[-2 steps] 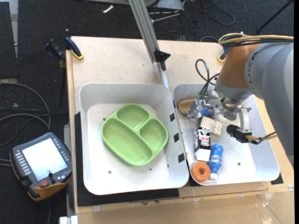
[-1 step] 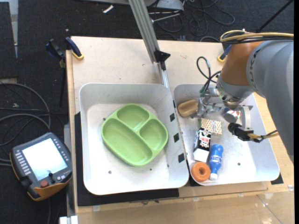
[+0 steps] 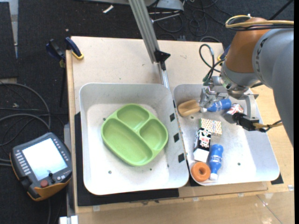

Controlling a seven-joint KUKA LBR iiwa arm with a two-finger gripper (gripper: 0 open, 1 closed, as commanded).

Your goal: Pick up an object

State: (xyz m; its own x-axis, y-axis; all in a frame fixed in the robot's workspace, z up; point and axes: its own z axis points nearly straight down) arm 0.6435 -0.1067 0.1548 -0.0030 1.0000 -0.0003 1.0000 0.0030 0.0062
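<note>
My gripper (image 3: pixel 208 102) is low over the far left part of the right bin (image 3: pixel 261 167). A small blue bottle with a red and white end (image 3: pixel 221 106) lies right against it. Just left of the gripper sits a tan bread-like piece (image 3: pixel 188 108). Nearer the front lie a patterned card box (image 3: pixel 210 125), a black-and-white carton (image 3: pixel 202 139), a second blue bottle (image 3: pixel 216 157) and an orange doughnut (image 3: pixel 201 171). Whether the gripper holds the small blue bottle cannot be made out.
The left bin (image 3: pixel 93 171) holds a green divided plate (image 3: pixel 135 134). A slanted metal pole (image 3: pixel 147 31) comes down to the wall between the bins. A teach pendant (image 3: pixel 39 164) lies on the floor at the left. Cables hang beside the wrist.
</note>
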